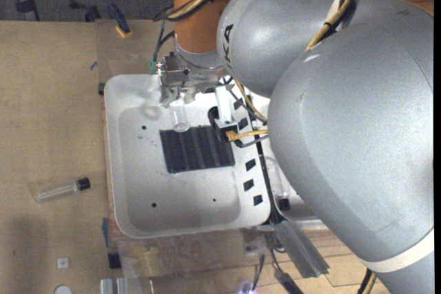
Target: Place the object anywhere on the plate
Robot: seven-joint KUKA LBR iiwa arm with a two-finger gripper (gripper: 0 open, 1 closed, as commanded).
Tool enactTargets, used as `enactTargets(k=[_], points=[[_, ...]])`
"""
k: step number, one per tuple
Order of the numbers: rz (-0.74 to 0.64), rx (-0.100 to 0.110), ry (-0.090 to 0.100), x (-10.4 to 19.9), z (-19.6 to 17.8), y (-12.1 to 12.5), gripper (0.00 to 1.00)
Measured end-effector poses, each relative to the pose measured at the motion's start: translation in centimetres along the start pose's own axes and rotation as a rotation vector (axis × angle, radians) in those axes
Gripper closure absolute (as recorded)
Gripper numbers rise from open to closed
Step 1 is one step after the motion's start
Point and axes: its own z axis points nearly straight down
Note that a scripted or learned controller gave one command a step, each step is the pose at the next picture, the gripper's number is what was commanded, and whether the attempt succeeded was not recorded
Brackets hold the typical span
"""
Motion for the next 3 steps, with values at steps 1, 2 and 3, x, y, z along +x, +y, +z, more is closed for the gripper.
enactTargets(k=[1, 2, 3], points=[[-0.287, -0.011, 0.000, 1.5, 6.9, -4.0, 1.00], [-0.886, -0.004, 0.001, 0.7, 1.9, -0.9, 1.00], [-0.769, -0.023, -0.007, 2.4, 6.3, -6.5, 1.00]])
